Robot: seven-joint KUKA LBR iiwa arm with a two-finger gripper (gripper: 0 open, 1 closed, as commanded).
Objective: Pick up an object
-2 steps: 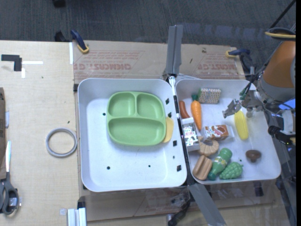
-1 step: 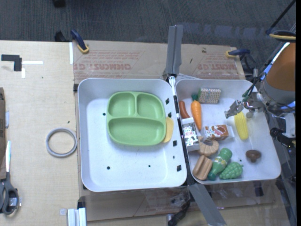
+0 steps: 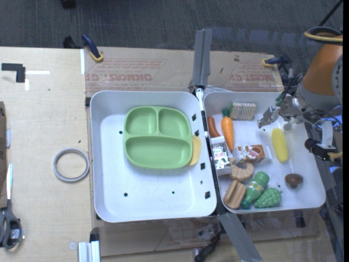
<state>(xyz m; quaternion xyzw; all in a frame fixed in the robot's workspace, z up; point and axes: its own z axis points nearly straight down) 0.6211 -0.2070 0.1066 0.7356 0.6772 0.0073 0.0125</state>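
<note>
From the camera view, my end effector [image 3: 272, 116] hangs over the right bin [image 3: 313, 201], jaw state unclear to me. The yellow corn [image 3: 280, 144] lies just below, apart from the clutter; I'd descend straight, straddling its width.

scissors [image 3: 10, 228]: cut by left edge | arm [image 3: 322, 70]: cut by right edge

**Mirrored print on the cardboard, little else legible**

The cardboard sheet [image 3: 163, 70] behind the two bins carries red printing that reads reversed and upside down; one word looks like "CHEMICAL", the rest is too faint to make out. A small carton [image 3: 220, 156] and a packet [image 3: 252, 153] in the right bin [image 3: 311, 198] bear printing too small to read.
</note>
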